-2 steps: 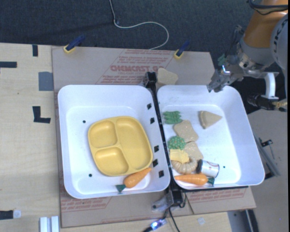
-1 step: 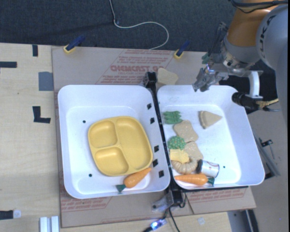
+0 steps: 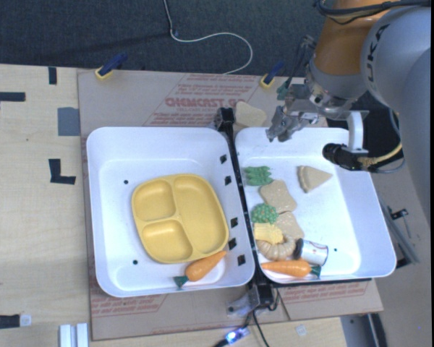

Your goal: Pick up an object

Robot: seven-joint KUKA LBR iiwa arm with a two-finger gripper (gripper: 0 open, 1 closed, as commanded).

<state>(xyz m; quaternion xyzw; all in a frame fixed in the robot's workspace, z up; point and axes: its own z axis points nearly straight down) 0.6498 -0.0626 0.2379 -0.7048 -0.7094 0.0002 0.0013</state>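
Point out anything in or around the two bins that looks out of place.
A pale beige wedge-shaped toy lies outside both bins on the cardboard, just past the right bin's far rim. In the left bin, an orange toy carrot leans against the yellow divided plate's edge.

Bright, even overhead light fills the scene. The white bins (image 3: 347, 215) glare slightly, their floors nearly washed out. Shadows are soft and short, pooling just under the yellow tray (image 3: 179, 217) in the left bin. The arm (image 3: 390, 42) beside the bins looks slightly soft; small toys appear low in detail.
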